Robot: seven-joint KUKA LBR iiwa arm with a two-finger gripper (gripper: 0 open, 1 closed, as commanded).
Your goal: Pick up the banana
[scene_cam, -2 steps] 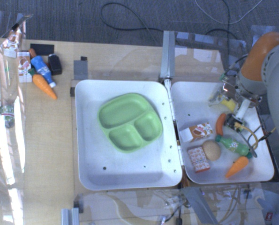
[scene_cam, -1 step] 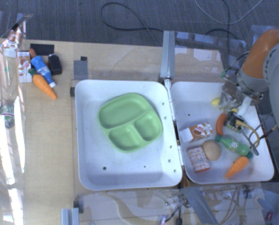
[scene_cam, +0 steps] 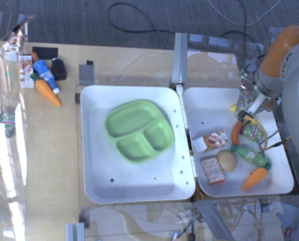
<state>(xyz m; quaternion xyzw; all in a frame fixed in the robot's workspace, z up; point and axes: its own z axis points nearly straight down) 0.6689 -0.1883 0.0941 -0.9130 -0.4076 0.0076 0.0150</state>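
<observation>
In the right bin (scene_cam: 209, 102), at its far right side, my gripper (scene_cam: 248, 106) hangs low, reaching in from the right. A small yellow end, which looks like the banana (scene_cam: 233, 107), pokes out at the gripper's left edge. The rest of it is hidden under the gripper. Whether the gripper touches it cannot be told from this view.
Just in front of the gripper lie a red-orange sausage (scene_cam: 236, 132), a green packet (scene_cam: 253, 132), a green bottle (scene_cam: 250, 155), a carrot (scene_cam: 254, 178), a potato (scene_cam: 227, 161) and two small cartons (scene_cam: 212, 141). A green divided plate (scene_cam: 139, 130) sits in the left bin (scene_cam: 94, 179).
</observation>
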